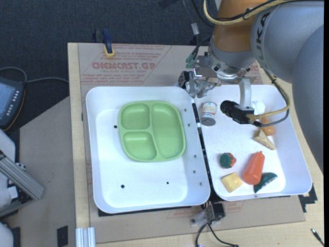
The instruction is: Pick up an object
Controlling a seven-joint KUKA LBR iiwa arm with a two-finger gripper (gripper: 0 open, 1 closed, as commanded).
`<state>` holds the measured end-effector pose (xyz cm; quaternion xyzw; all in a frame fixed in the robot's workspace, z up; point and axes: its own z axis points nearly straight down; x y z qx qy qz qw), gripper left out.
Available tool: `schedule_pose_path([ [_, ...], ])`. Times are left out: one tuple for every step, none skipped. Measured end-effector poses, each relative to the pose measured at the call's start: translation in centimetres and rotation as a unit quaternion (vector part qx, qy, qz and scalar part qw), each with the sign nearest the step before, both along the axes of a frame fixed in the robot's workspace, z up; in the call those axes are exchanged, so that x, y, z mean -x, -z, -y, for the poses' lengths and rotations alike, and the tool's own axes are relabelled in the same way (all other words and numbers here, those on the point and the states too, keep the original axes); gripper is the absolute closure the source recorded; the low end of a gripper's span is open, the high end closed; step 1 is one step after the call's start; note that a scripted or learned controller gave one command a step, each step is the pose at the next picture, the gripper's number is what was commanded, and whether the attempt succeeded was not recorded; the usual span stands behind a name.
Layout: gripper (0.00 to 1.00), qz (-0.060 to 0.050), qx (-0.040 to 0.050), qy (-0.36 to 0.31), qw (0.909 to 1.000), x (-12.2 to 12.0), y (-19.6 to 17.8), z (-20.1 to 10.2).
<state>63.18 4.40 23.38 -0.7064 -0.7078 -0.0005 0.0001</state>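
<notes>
My gripper (197,88) hangs over the far left corner of the right bin (293,138), close to the wall between the two bins. Just in front of it a small silver can (208,113) stands on the bin floor, apart from the gripper. Further forward lie a green and orange vegetable piece (227,160), an orange carrot (254,167) with a dark green top, and a yellow cheese block (232,181). A tan wedge (264,141) and a small orange piece (268,130) lie toward the right wall.
The left bin (103,169) holds a green divided plate (152,130). The grey arm with its orange band (241,4) crosses above the far right of the bench. A cardboard sheet (128,60) lies under both bins.
</notes>
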Motion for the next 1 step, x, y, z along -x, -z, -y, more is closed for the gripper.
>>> schedule_pose_path([
  [1.0, -0.002, 0.0006, 0.001, 1.0, 0.42, 1.74, 0.22],
])
